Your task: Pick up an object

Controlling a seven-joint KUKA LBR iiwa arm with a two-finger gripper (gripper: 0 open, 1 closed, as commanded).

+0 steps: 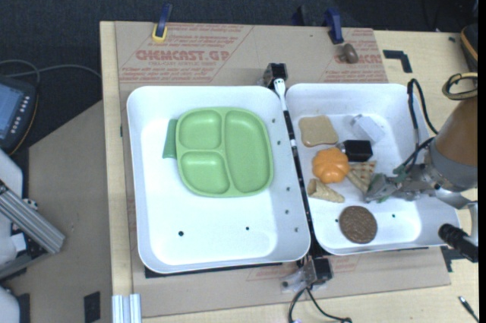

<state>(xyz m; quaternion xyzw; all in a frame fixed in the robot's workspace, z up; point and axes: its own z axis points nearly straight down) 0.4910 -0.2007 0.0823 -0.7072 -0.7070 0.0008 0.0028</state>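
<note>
The right bin (395,97) holds several food items: a tan slice of toast (317,131), an orange (330,165), a black block (358,150), a white object (370,125), tan cracker pieces (360,177), a pale wedge (327,193) and a round brown cookie (358,224). My gripper (377,190) reaches in from the right and sits low in this bin, its tip just right of the cracker pieces and above the cookie. Nothing shows between its fingers.
The left bin (152,185) carries a green divided plate (225,151). The arm's orange band (463,137) hangs over the right bin's right wall. Blue clamps (333,25) and a yellow clamp (160,31) sit at the bench's far edge.
</note>
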